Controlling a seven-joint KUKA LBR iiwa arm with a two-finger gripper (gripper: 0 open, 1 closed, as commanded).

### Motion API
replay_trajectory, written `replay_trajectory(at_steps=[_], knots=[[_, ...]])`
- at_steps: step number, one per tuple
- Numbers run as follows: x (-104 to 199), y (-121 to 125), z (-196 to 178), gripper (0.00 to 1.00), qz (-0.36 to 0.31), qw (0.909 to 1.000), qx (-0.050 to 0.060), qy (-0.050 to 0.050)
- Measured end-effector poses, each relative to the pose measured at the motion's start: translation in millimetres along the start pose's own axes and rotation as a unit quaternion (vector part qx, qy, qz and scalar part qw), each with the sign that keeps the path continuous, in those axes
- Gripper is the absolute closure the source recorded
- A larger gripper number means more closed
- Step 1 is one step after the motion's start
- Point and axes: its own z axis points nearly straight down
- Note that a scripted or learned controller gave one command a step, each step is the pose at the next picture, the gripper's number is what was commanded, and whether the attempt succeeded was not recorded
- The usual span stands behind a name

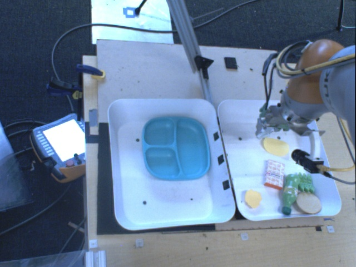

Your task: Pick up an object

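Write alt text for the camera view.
The pincer hangs over the right bin, near a yellow piece, a red-and-white packet and a green bottle. The left bin holds a blue divided plate.

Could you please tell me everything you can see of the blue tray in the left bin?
The blue tray is a light blue, rounded-rectangle plate that looks like plastic, divided by raised ridges into three compartments. It lies flat and upright, slightly above the middle of the left bin, resting on the bin's white floor. Nothing lies in its compartments and nothing else touches it. The gripper is over the right bin, well away from it.
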Motion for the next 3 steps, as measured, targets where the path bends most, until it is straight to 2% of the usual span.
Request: replay_trajectory(at_steps=[3], knots=[[6.0, -7.3, -146.0, 1.00, -0.003, 1.0000, -0.002, 0.000]])
